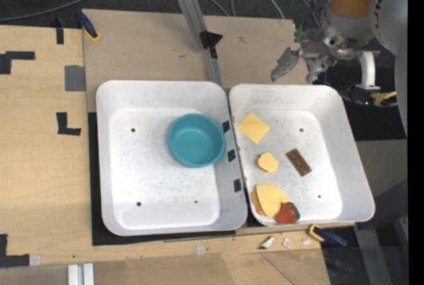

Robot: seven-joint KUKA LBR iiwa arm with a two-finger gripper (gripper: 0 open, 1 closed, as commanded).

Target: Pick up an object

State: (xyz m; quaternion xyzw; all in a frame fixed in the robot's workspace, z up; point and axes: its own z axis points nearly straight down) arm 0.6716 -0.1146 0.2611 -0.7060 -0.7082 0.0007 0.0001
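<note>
Hand (299,69) open wide, holding nothing, above right bin's (350,144) 12 o'clock rim.
Blue bowl (196,140) sits in left bin (116,144).

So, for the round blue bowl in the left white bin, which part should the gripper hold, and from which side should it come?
Probably the rim. The round blue bowl stands upright with its mouth open upward, so a two-finger gripper could come straight down, one finger inside the wall and one outside. The rim nearest the right bin seems easiest, since the arm enters from there.

Glossy white plastic bins (119,144); smooth teal plastic bowl (195,139); matt wooden bench (40,138).
</note>
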